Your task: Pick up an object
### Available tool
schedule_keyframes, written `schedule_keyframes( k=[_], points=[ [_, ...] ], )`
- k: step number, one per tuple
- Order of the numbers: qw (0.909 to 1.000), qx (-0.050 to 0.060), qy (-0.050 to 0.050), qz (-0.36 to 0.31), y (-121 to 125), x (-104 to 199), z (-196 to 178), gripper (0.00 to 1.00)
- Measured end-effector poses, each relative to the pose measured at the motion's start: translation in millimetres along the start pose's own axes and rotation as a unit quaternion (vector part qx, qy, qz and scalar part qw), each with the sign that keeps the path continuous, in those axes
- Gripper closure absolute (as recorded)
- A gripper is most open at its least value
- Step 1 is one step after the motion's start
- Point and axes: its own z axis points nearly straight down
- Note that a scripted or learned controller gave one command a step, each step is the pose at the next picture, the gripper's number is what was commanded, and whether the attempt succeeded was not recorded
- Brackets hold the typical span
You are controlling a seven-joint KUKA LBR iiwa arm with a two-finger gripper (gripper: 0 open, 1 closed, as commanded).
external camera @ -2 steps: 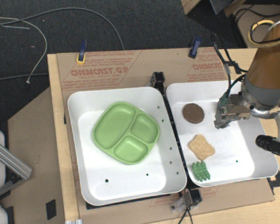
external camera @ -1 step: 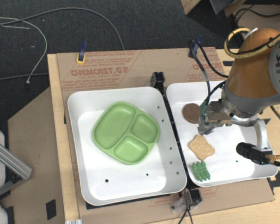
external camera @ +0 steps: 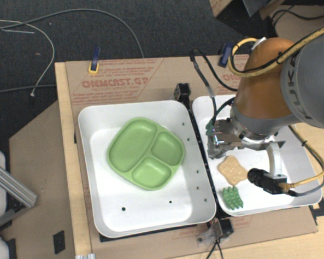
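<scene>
Poised low over the right bin [external camera: 297, 200], gripper [external camera: 216, 142] near its left wall; fingers' state impossible to tell. Best lowered squarely over the cracker [external camera: 232, 170] beside the green toy [external camera: 232, 197], closing gently.

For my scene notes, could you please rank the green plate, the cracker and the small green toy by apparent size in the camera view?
1. Green plate, by far the largest.
2. Cracker.
3. Green toy, only slightly smaller than the cracker, so that order is unsure.
</scene>
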Motion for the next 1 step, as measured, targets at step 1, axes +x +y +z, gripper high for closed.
schedule_keyframes(
  k=[1],
  points=[
    [1.0000, -0.002, -0.001, 0.000, 8.8, 58.9, 3.0, 1.00]
  ],
)
